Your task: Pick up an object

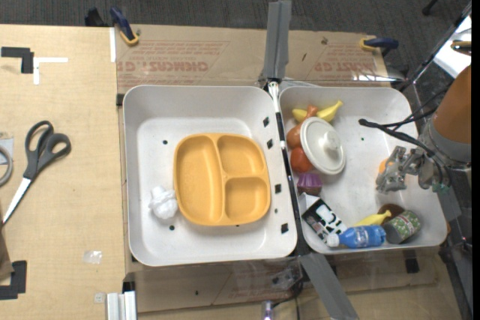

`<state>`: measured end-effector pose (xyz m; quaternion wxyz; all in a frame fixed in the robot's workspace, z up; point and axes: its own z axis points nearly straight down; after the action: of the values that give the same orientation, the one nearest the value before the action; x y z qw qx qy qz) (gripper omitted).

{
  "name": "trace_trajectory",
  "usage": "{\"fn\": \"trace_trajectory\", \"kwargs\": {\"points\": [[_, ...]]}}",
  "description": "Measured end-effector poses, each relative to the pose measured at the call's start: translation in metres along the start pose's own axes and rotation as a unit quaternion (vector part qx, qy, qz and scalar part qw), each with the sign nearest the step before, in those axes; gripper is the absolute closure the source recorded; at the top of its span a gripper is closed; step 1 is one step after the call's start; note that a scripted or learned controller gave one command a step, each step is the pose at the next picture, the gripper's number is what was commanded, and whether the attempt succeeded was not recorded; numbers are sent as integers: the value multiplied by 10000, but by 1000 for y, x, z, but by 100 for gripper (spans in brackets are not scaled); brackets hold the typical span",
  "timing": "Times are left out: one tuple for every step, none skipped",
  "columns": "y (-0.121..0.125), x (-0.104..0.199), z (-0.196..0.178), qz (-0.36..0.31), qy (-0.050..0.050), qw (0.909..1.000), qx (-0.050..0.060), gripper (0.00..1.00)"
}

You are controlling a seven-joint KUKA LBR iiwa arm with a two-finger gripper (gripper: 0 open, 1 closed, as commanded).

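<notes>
Tool point(391, 170) low in right bin point(360, 97), finger state I cannot tell | nearest pickable can point(403, 225) just below, near bin wall | risk: I clip wall, can rolls away.

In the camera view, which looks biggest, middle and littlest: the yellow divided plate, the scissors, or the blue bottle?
Largest to smallest, as they look:
1. Yellow divided plate, by far the biggest.
2. Scissors, long but thin.
3. Blue bottle, the littlest.
All lie at about the same height, so nearness hardly changes the order.
</notes>
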<state>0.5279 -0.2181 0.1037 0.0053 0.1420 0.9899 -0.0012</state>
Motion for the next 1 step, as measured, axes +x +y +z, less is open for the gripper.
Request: {"fn": "trace_trajectory", "kwargs": {"points": [[57, -34, 11, 361, 30, 9993, -9, 100]]}}
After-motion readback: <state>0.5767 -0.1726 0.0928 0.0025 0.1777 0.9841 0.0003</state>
